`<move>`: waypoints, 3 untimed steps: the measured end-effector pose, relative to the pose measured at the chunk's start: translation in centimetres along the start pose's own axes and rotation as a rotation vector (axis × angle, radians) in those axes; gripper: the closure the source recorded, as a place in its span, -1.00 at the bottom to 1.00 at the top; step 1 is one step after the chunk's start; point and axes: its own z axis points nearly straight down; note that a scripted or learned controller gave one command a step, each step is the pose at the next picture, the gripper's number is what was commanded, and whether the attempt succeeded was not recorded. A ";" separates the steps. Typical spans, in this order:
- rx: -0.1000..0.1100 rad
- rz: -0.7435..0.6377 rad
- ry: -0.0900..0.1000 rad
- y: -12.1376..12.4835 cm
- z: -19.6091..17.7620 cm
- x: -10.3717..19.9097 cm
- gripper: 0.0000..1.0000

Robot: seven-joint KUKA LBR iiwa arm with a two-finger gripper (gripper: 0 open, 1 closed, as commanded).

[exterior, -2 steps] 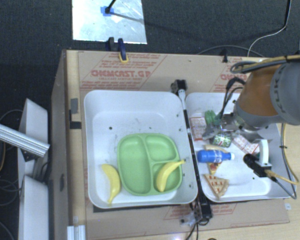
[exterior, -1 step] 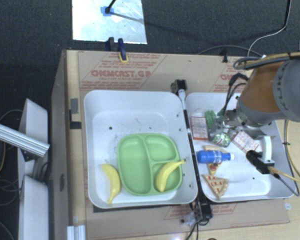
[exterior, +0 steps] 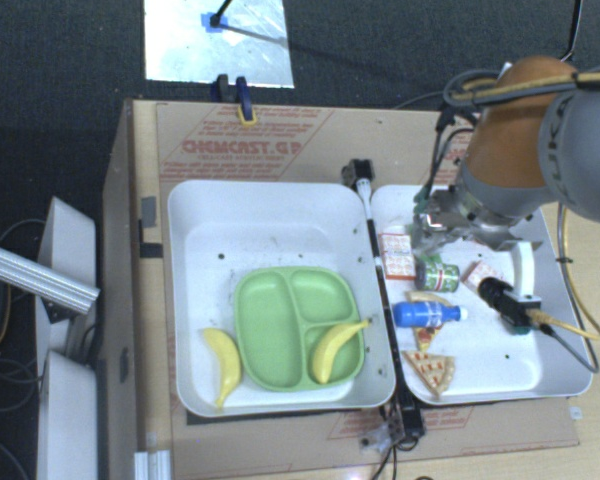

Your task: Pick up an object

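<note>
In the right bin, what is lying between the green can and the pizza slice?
In the camera view, the blue bottle lies on its side between the green can and the pizza slice, with a small yellowish piece just below the bottle.

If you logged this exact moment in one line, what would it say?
arm: over right bin | gripper: low, above green can | nearby: blue bottle, pizza slice | left bin: green plate, two bananas

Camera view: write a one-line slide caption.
Arm's claw hovers over green can in right bin; two bananas by green plate in left bin.
</note>
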 end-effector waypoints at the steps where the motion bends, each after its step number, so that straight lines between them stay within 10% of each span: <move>1: 0.001 0.001 0.000 0.0 0.0 0.0 -1.00; 3: 0.003 0.003 -0.001 -5.6 7.1 -6.3 -1.00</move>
